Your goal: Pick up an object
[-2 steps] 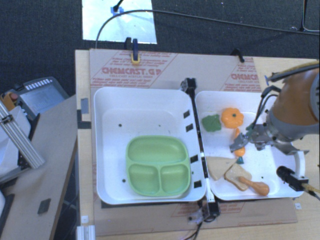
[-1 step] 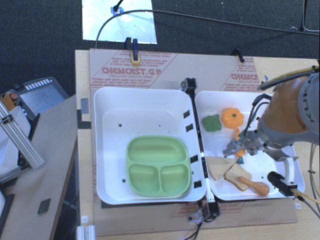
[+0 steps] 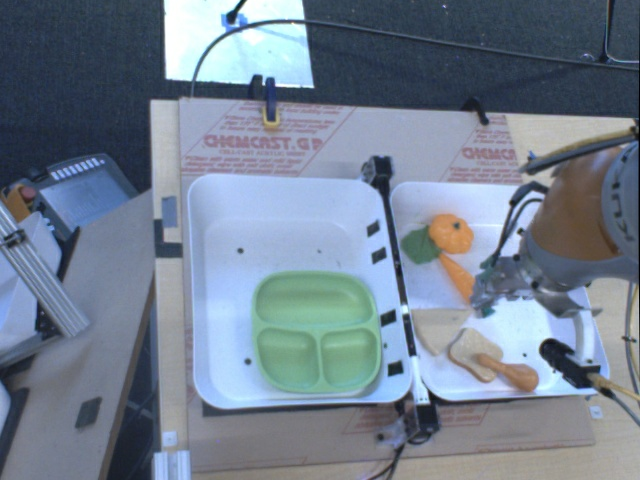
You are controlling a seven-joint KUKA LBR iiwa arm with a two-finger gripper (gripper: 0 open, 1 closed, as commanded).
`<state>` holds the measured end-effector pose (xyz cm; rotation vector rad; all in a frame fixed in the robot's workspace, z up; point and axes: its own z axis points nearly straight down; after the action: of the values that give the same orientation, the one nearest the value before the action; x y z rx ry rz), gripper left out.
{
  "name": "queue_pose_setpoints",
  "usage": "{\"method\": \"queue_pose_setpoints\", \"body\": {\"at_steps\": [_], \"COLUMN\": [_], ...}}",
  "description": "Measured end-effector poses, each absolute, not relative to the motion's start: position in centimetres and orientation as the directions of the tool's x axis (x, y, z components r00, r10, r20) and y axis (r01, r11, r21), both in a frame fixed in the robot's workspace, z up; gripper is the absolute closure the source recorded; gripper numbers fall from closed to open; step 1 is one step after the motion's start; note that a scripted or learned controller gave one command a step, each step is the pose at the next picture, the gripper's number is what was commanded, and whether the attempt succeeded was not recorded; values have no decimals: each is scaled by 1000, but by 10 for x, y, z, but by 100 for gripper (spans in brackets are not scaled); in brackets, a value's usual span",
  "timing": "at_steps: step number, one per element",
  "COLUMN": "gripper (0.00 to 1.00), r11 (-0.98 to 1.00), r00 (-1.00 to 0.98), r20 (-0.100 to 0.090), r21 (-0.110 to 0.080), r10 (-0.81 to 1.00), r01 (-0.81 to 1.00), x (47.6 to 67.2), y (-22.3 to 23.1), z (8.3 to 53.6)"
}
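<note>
I see the arm reaching in from the right over the right bin, its orange band above the grey wrist. The end effector hangs low over the middle of that bin, just beside the lower end of an orange carrot. From this angle I cannot tell how it is set, or whether it touches anything.

The carrot lies at a slant, running up towards a small orange pumpkin with a green leaf next to it, near the bin's left wall. Closer to the front edge lie a slice of bread and a tan wooden piece that touches it.

The left bin holds a green divided plate with three compartments, sitting towards the front right. Both bins rest on the bench.
</note>
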<state>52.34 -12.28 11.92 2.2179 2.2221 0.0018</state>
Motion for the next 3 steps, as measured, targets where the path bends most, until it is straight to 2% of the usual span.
{"method": "queue_pose_setpoints", "body": {"at_steps": [1, 2, 3], "gripper": [100, 100, 100], "r11": [4, 4, 4], "r00": [-4, -4, -4], "r20": [-2, -2, -1], "r21": [8, 7, 5], "r10": [1000, 1000, 1000], "r01": [1000, 1000, 1000], "x": [523, 522, 523], "y": [-121, -123, -124], "z": [183, 227, 250]}}
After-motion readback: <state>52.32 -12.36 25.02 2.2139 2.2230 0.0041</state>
